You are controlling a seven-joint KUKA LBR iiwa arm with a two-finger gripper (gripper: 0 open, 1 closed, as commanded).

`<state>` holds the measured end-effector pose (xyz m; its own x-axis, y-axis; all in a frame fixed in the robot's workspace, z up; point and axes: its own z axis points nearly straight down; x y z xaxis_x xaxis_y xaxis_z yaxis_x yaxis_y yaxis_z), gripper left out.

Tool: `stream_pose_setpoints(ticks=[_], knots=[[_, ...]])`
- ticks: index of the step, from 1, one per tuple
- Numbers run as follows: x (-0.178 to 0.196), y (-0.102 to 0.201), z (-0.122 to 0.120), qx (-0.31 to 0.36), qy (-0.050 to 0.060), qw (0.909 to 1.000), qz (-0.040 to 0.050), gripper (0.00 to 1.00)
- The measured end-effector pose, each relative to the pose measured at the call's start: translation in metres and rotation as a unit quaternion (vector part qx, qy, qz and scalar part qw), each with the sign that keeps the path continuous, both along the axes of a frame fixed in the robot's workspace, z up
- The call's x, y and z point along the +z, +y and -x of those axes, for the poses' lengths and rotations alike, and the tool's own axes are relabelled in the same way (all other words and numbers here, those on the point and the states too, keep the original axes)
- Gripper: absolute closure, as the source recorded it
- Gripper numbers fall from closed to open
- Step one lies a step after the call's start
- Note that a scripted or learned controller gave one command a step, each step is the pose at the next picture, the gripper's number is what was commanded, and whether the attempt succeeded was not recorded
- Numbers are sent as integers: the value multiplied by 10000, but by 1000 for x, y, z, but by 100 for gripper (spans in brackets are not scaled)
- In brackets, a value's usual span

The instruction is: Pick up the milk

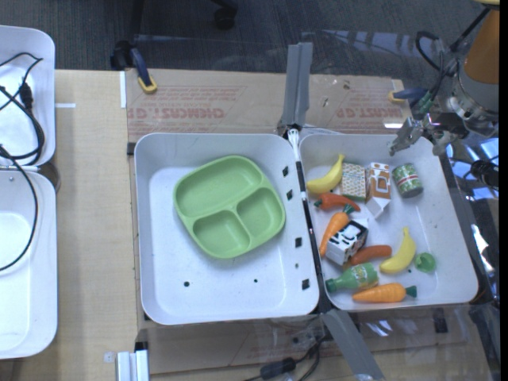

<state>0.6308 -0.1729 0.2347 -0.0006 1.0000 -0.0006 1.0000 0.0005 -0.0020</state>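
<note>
Pale wood-grain bench top [87, 213] carries a flattened sheet of brown cardboard [214, 101] printed with red lettering, and on it sit two shallow white plastic bins with rounded corners, side by side and touching along a grey divider. Beyond the bench the floor is dark carpet.

The left bin [159, 292] holds a matte light-green plate [228, 205], a rounded, tilted rectangle moulded into three compartments.

The right bin [456, 236] is crowded with glossy toy food. The milk [346, 243] is a small boxy carton, white with black patches, lying tilted near the bin's centre-left; an orange carrot [332, 229] leans against its upper left edge and a reddish sausage-shaped piece [370, 254] lies just beside its lower right. Above it rest a curved yellow banana [327, 178], a speckled tan cracker box [353, 182], a white and orange carton [379, 184] and a short green can [407, 180] with a red and white label. Lower down lie a second banana [401, 252], a green bottle [354, 277], another carrot [382, 294] and a small green lump [425, 262].

The gripper [411, 136], dull metal, hovers over the bin's upper right rim, well apart from the milk, its fingers spread and gripping nothing.
</note>
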Motion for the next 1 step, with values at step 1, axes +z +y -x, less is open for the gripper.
stream_pose_setpoints(ticks=[1], knots=[[-125, 11, -2, -544, -56, 9985, -39, 0]])
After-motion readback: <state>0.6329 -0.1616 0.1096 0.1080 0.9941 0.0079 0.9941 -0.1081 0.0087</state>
